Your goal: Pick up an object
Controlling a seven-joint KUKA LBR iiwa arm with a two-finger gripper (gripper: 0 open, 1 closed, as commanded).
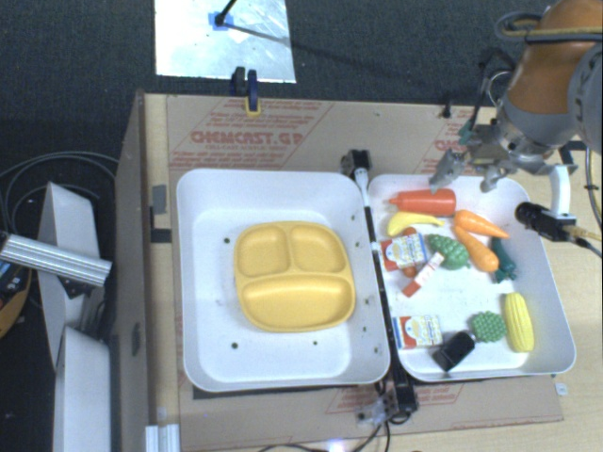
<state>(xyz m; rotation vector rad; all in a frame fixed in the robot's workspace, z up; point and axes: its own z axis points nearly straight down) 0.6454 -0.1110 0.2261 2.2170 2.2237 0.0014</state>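
Hovering open and empty, the tool (468,169) hangs over the right bin's (551,290) far rim, above the red bottle (424,201).

The arm (558,59) is cut off by the right and top edges. Labels on the two cartons (406,250) and (417,330) are too small to be read. The black object (454,350) cannot be identified. The left clutter (42,271) is cropped.

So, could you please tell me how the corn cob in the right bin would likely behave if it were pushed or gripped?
The corn cob looks rounded and elongated, so it may roll sideways when nudged. It appears to be a plastic toy, so probably light and stiff. Its shiny surface could slip in the tool.
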